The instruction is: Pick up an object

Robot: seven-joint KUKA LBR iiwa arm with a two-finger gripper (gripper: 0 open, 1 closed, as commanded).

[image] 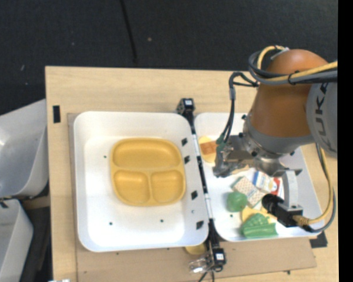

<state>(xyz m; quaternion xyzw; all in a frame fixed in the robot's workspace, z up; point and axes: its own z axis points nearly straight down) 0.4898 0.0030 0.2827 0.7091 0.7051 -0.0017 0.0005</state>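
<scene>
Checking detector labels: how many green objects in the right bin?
2: a rounded green piece mid-bin, a ridged green piece near its front edge. The arm may hide more.

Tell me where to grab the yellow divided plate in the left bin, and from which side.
Grip the yellow divided plate by its raised outer rim, from straight above, one finger inside a compartment, one outside. It lies flat and looks too wide to span; bare left bin floor surrounds it.

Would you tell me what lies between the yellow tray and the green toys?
In the camera view, the bins' divider separates the tray from the green toys.
</scene>
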